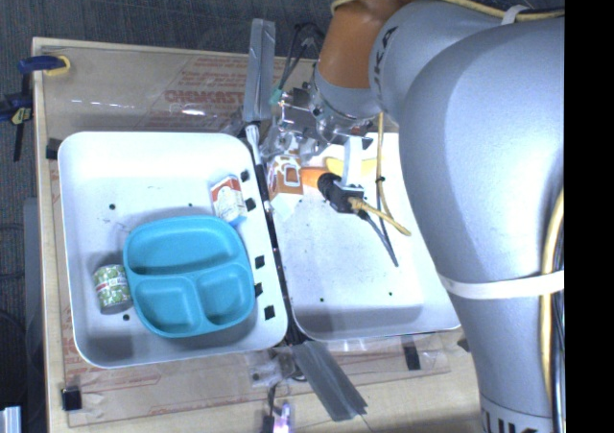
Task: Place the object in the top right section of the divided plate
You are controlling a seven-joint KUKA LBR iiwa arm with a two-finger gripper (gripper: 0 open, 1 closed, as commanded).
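Reaching in from the right, the gripper (pixel 288 148) hung low over the far left corner of the right bin (pixel 355 277), close against the wall shared with its neighbour. Its tip was lost among brackets and glare, so I could not tell whether it was open or closed, nor whether it had hold of anything.

Taken from the left: the left bin (pixel 115 172) held a green-labelled can (pixel 111 288) standing just beside the near left edge of the blue divided plate (pixel 177 247). The plate lay in the bin's near half, turned a little askew. One large compartment ran across its far side and two smaller ones sat along its near side, all of them bare. A red-and-white carton (pixel 226 197) lay just off the plate's far right corner, near the dividing wall.

Across that wall, directly below the gripper in the view, sat an orange-and-white packet (pixel 286 178). I took it for the object to be placed. It looked close enough to touch the gripper, though contact could not be made out. It seemed to lie with its longer side roughly along the wall.

The relation that mattered was this: the plate's far right part lay to the left of the gripper and nearer the camera, over the shared wall and past the carton. Any carry would likely have to lift clear of the two rims and then come down just short of that carton. The arm (pixel 460 133) itself bulked over the right bin's right side.
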